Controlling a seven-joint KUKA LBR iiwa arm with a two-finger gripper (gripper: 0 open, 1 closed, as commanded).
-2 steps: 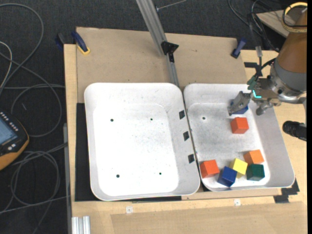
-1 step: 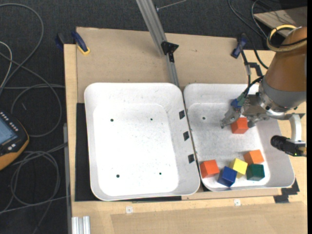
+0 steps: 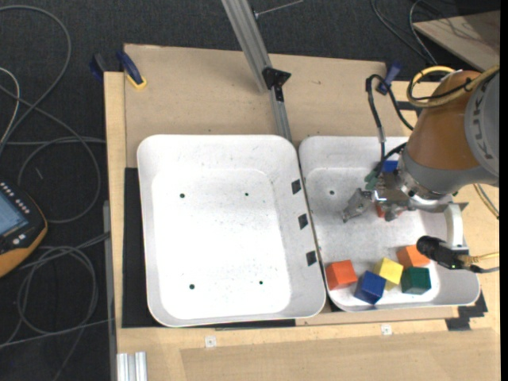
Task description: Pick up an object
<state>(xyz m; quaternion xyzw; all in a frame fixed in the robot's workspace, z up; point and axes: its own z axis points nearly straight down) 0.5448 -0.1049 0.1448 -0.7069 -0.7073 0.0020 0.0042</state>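
Hovering over the middle of the right shallow white plastic bin (image 3: 317, 159), the grey two-finger gripper (image 3: 359, 205) had its fingers spread apart, nothing between them. All the blocks sat bunched along that bin's near edge, well apart from the fingertips: an orange cube (image 3: 342, 274) furthest left, a blue cube (image 3: 370, 286) just right of it and a bit nearer, then a yellow cube (image 3: 390, 271), a green cube (image 3: 416, 279), and another orange block (image 3: 412, 255) tucked behind the green one. The left white bin (image 3: 159, 165) sat right beside it, touching along the shared edge
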